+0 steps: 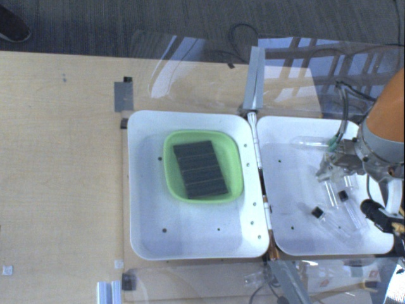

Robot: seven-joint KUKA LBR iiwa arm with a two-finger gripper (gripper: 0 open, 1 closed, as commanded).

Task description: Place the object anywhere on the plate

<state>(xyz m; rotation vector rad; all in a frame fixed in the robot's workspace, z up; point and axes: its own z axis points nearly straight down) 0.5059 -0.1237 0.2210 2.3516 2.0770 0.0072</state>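
Green plate in the left bin, toward its upper middle, carrying a dark ribbed block flat on its centre, tilted slightly. Two white bins side by side on a pale wooden surface. Arm reaching in from the right, over the right bin. Jaws low over that bin's right half, pointing down; wide or narrow, impossible to tell. Nothing seen held between them.

Pale wooden bench; dark carpet
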